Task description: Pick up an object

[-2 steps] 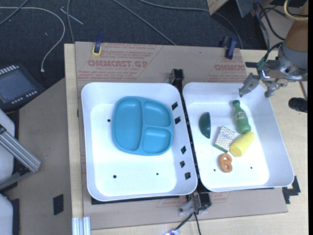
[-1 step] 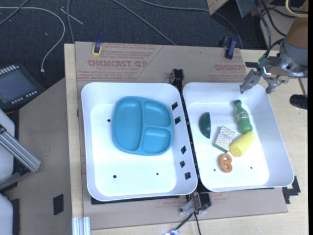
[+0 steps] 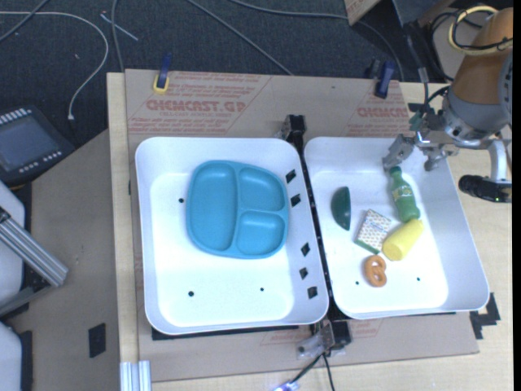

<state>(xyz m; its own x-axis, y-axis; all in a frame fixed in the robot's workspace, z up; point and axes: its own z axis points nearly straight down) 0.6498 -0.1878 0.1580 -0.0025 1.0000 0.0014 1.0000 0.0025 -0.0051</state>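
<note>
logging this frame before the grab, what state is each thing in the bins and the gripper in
blue divided plate: flat in the left bin, nothing on it
green bottle: lying on its side, right bin
yellow lemon-like piece: lying just below the bottle
dark green piece: lying apart, left of the bottle
checkered packet: flat, beside the yellow piece
pretzel: flat, nearest the front rim
gripper: over the right bin's far edge above the bottle, open, holding nothing

grey arm (image 3: 476, 108) with an orange band (image 3: 487, 43), looped cables, and pale metal fingers (image 3: 397, 151).
</note>
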